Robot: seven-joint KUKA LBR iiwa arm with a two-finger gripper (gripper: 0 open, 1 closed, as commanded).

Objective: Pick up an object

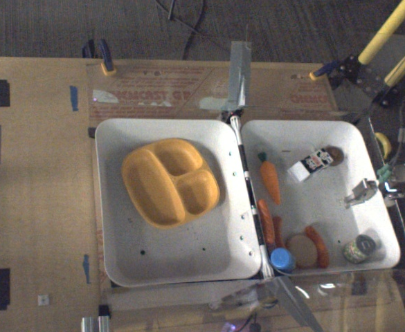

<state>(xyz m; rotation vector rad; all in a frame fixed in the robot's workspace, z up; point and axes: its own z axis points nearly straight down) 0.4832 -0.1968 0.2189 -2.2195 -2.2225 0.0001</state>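
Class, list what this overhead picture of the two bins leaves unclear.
- Gripper: small and blurred at the right bin's edge; its state is unreadable.
- Arm: cut off by the right frame edge.
- Carton: print too small to read.
- Round tin: label blurred.

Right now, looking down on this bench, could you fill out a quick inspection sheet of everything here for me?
Surface: brown cardboard-covered bench bearing two shallow white bins, side by side.
Job's things: orange plastic carrot, white carton, round blue cap, small tin can, red sausage-like pieces, all in the right bin.
Clutter: yellow three-compartment plate in the left bin.
Gripper: metal gripper over the right bin's right side, holding nothing visible.
Cables: black cable on the floor.
Surroundings: dark carpet, blue clamp.
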